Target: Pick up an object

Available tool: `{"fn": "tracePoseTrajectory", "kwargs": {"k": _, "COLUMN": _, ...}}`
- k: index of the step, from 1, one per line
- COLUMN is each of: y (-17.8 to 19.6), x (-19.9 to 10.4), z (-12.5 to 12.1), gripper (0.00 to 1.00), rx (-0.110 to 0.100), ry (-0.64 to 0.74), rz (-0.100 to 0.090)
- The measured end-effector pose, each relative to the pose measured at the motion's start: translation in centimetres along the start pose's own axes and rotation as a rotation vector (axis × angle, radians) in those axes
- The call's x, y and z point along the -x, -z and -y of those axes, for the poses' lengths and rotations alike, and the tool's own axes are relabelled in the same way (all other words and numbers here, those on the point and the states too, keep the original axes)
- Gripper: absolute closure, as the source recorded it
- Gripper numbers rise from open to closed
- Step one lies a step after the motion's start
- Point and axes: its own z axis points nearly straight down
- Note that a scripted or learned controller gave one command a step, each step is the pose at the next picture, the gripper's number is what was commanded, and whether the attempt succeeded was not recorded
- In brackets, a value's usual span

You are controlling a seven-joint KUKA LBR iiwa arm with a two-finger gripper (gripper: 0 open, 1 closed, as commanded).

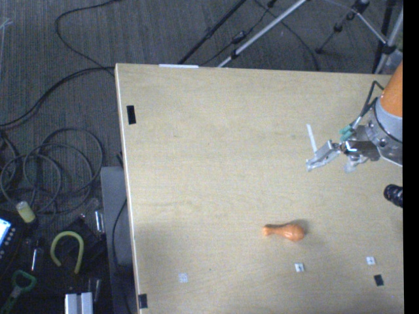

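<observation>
My grey two-finger gripper [313, 154], seemingly parted and empty, sits up-right of the orange pear-shaped toy [285, 231], lying left-right.

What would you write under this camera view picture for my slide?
Robot hand hovers above a wooden table, up and right of a small orange pear-shaped toy.

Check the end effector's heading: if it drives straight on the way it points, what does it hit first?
The end effector points toward the camera view's left, over bare wooden bench top. Nothing stands in that line. The orange pear-shaped object lies well off it, nearer the camera. Height above the bench is unclear, so it might graze the surface.
</observation>
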Motion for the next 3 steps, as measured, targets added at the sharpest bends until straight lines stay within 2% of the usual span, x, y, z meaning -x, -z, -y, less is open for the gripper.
{"fn": "tracePoseTrajectory", "kwargs": {"k": 1, "y": -6.4, "x": 0.4, "z": -7.9, "gripper": 0.0, "rx": 0.001, "ry": 0.134, "rz": 0.002}}
{"fn": "tracePoseTrajectory", "kwargs": {"k": 2, "y": -15.1, "x": 2.6, "z": -12.0, "gripper": 0.0, "rx": 0.002, "ry": 0.342, "rz": 0.002}}
{"fn": "tracePoseTrajectory", "kwargs": {"k": 3, "y": -19.6, "x": 1.0, "z": -15.6, "gripper": 0.0, "rx": 0.002, "ry": 0.406, "rz": 0.003}}
